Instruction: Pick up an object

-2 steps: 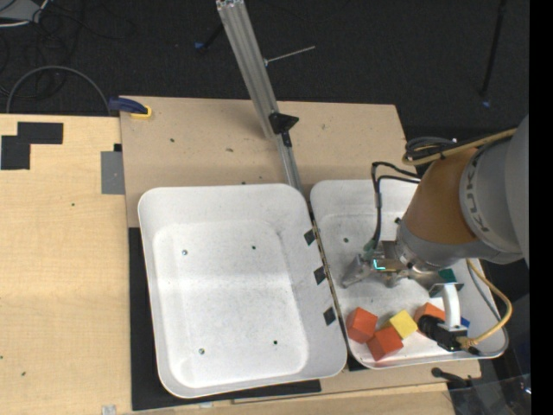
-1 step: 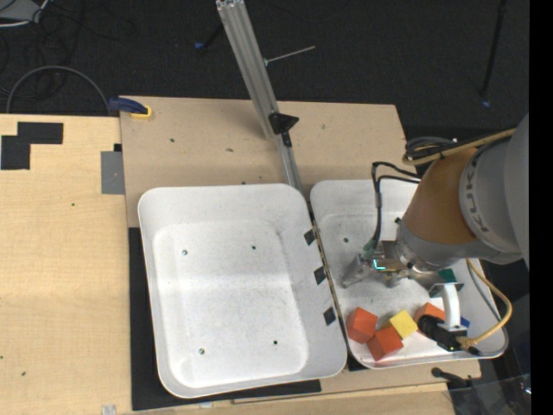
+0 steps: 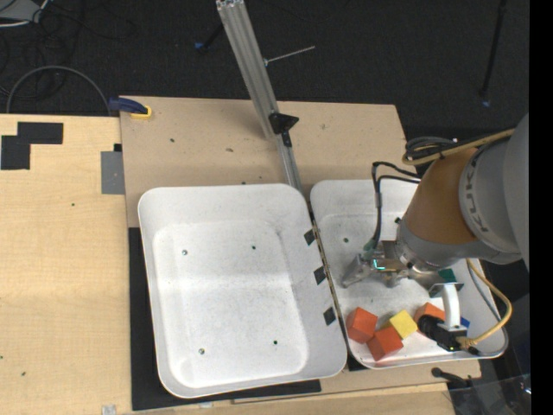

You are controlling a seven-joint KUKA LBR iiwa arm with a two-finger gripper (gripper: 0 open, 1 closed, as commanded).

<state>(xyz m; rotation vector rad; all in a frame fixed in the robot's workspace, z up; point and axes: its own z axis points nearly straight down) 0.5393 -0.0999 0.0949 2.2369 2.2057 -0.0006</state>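
Green object near the gripper, on its arm side: mostly hidden under the wrist. We cannot tell its shape.

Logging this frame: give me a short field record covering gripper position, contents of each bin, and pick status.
gripper: low in the right bin, toward its left wall
right bin: holds all the objects, gathered at its front
blocks: orange block, second orange block, yellow block, close together
other: small items toward the front right corner, too cluttered to name
left bin: no objects in it
pick status: blocks lie on the bin floor, apart from the gripper; not yet picked
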